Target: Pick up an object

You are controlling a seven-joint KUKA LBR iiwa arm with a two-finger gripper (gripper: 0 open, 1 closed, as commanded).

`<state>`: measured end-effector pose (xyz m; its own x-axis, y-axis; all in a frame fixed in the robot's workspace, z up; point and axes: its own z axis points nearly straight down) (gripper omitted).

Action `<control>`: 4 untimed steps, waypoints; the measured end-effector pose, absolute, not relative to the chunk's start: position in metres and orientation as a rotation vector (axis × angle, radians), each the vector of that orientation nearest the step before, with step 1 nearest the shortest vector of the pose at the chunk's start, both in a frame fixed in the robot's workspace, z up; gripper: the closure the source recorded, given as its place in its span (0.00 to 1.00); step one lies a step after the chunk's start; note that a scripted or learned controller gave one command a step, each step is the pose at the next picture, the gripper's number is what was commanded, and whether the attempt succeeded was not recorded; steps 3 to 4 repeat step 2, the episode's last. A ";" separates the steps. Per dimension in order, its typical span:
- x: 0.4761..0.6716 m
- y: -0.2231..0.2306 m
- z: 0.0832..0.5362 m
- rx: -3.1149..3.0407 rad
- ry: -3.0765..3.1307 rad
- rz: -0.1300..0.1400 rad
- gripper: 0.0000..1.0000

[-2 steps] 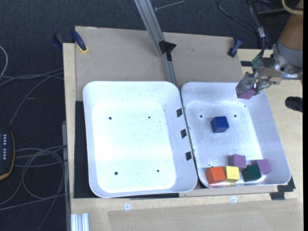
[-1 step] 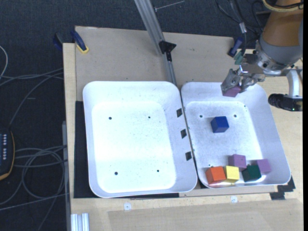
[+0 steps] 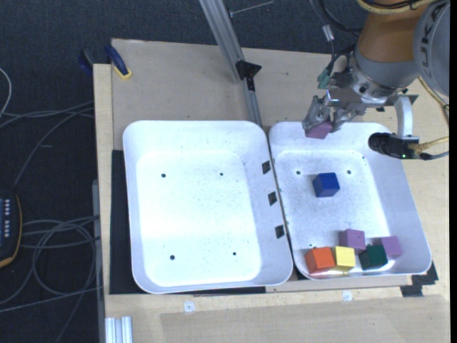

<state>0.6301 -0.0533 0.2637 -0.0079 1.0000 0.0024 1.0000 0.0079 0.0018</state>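
End effector (image 3: pixel 325 122) sits up over the far rim of the right bin (image 3: pixel 400 184), fingers clamped on a small pink-purple block (image 3: pixel 318 130) that pokes out just below them, lifted clear of the bin floor. Above that is my wrist w/ the orange band, coming in from the top-right corner of the cam view.

Same view, rest of the right bin: a blue cube (image 3: pixel 326 184) lies alone near the middle, well apart from the others. Along the near edge there's a cluster: orange cube (image 3: pixel 320 259) at the left, yellow cube (image 3: pixel 345 257) touching it, a purple cube (image 3: pixel 352 238) just behind the yellow one, a dark green cube (image 3: pixel 373 256) next over, and another purple cube (image 3: pixel 390 246) at the right end, near the bin's corner.

Left bin (image 3: pixel 136 191) is beside the right one, rims touching down the middle, w/ small dark clips along that seam. Both bins rest on the table (image 3: pixel 178 70), a tan board. A grey metal pole (image 3: pixel 227 38) slants down from the top to the seam btwn the bins. A blue & yellow clamp (image 3: pixel 118 61) is at the table's far-left corner. Grey cables (image 3: pixel 50 234) loop on the dark floor left of the table.
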 end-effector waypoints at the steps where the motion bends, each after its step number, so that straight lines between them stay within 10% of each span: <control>1: 0.636 0.011 0.256 -2.211 -2.229 -0.002 1.00; 4: 0.634 0.069 0.260 -2.213 -2.228 -0.005 1.00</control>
